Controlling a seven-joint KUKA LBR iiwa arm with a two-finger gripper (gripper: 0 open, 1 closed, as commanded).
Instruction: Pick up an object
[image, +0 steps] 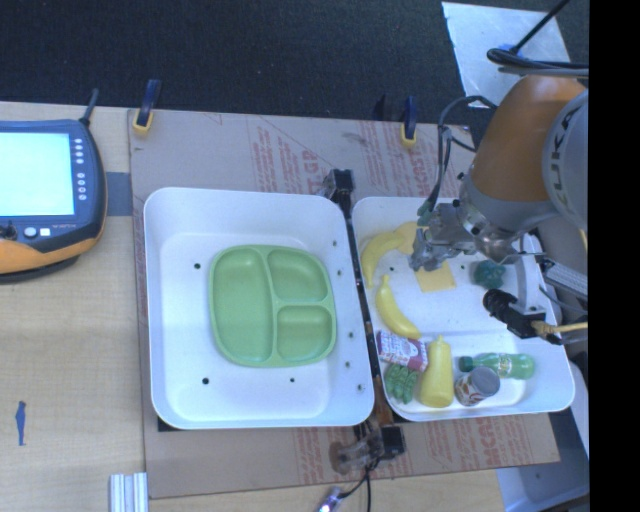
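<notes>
Cheese slice (436, 279) just below claw (432, 250); claw state can't tell.

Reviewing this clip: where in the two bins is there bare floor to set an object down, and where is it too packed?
Free: the left bin around the green tray, widest along its left and near sides. The tray's compartments are bare too. Crowded: the right bin, with bananas on its left, a bottle, can and packets along its near edge, and the gripper over its far part.

The arm (535, 150) is grey with a broad, rounded orange band above the wrist — black cables loop beside it — and ends in a small grey metal end effector (432, 250).
</notes>
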